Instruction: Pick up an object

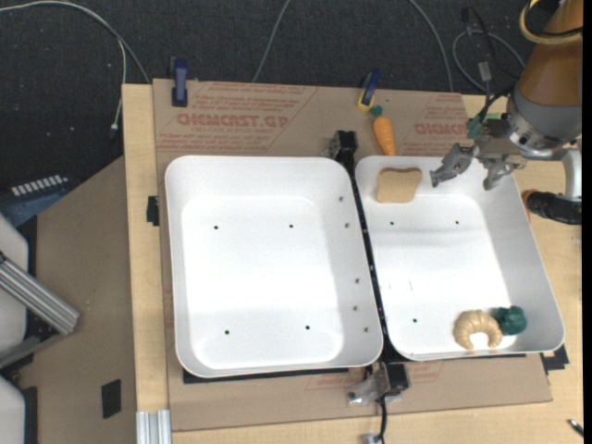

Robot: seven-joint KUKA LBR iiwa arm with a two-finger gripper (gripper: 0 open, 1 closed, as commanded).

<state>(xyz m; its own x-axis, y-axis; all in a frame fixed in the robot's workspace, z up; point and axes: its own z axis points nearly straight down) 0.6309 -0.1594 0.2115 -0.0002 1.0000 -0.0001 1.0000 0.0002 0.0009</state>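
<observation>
Gripper (473, 167) spread open (nothing held) above right bin's (518, 248) far edge; bread slice (398, 186) near.

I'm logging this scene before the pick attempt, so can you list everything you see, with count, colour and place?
bins: 2, white, side by side on the board; left bin, right bin
bread slice: 1, tan, far left corner of the right bin
croissant: 1, pale golden, near right corner of the right bin
green toy: 1, dark green, touching the croissant's right side
carrot: 1, orange with a green top, on the board beyond the right bin
clamps: 2, blue, far edge of the board
board: 1, brown with red print, under both bins
arm: 1, grey with an orange band, at the right
tool: 1, grey, fingers apart, above the right bin's far edge, holding nothing
</observation>
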